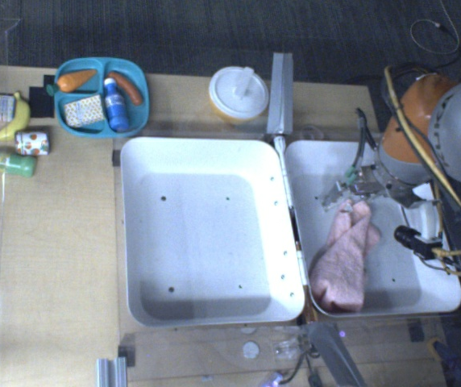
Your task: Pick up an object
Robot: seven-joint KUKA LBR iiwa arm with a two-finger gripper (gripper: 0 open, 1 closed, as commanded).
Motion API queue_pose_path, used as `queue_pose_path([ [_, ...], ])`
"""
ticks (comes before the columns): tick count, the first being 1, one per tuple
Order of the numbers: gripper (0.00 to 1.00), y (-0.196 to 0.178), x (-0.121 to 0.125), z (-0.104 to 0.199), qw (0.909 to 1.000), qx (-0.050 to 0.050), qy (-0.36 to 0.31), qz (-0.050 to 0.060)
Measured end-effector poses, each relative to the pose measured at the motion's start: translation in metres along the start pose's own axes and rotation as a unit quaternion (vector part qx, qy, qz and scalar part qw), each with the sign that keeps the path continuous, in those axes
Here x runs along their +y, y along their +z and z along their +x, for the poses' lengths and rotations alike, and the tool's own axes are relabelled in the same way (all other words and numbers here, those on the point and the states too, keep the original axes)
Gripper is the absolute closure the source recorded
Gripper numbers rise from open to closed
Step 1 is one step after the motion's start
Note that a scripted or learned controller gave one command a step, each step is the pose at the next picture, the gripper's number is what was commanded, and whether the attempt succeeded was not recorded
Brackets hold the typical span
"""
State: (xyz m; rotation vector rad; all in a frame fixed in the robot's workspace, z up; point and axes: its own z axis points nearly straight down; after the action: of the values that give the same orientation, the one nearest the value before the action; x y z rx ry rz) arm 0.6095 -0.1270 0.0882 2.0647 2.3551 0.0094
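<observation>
A pink cloth (345, 256) lies in the right white bin (424, 293). It is drawn out lengthwise, with its narrow upper end rising to my gripper (351, 195). The gripper hangs over the bin's upper middle, shut on that upper end of the cloth. The cloth's wide lower end rests on the bin floor near the front left corner. The grey arm with its orange band (414, 127) reaches in from the right.
The left white bin (206, 232) stands beside the right one. Behind the bins are a white lidded cup (238, 93) and a blue divided tray (101, 97) with toy food. Small items lie at the bench's far left (9, 135). Cables hang by the arm (428, 244).
</observation>
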Motion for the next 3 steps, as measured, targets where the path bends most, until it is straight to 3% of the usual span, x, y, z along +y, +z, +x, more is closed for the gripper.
queue_pose_path([
  [1, 0.0, -0.028, 0.017, -0.003, 0.9997, 0.001, -0.025, 0.003],
  [2, 0.0, -0.002, -0.03, 0.011, 0.9999, -0.001, -0.013, -0.002],
  [3, 1.0, -0.014, -0.027, 0.01, 0.9999, -0.003, -0.014, -0.006],
])
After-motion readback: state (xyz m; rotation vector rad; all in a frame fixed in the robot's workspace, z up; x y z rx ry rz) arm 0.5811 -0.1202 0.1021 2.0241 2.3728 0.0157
